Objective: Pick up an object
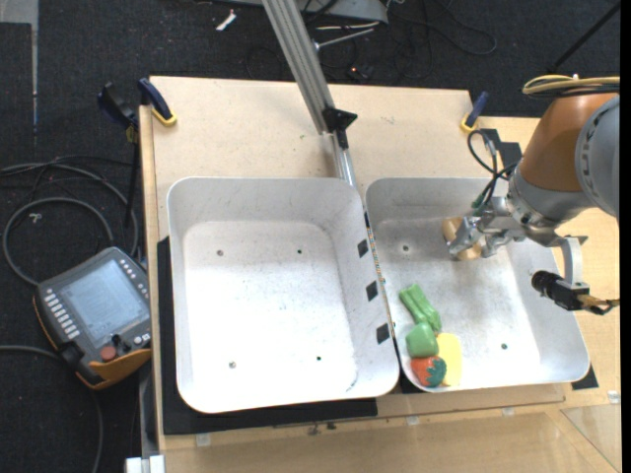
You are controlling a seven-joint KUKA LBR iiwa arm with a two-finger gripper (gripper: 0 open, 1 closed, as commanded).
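My gripper [466, 242] reaches down into the right bin [537, 358] near its back middle. A small tan object [454, 230] lies right at the fingertips, partly hidden by them. Whether it sits between the fingers is unclear. A green object [420, 306] lies in the left part of the same bin. In front of it, at the bin's front left corner, a second green piece [421, 341], a yellow piece [449, 347] and a red-orange piece [430, 370] lie bunched together.
The left bin [197, 215] adjoins the right bin along a shared wall with black marks. A slanted metal rod [306, 62] crosses the bench's back. A teach pendant [94, 313] lies off the bench at the left. Cables lie on the dark floor.
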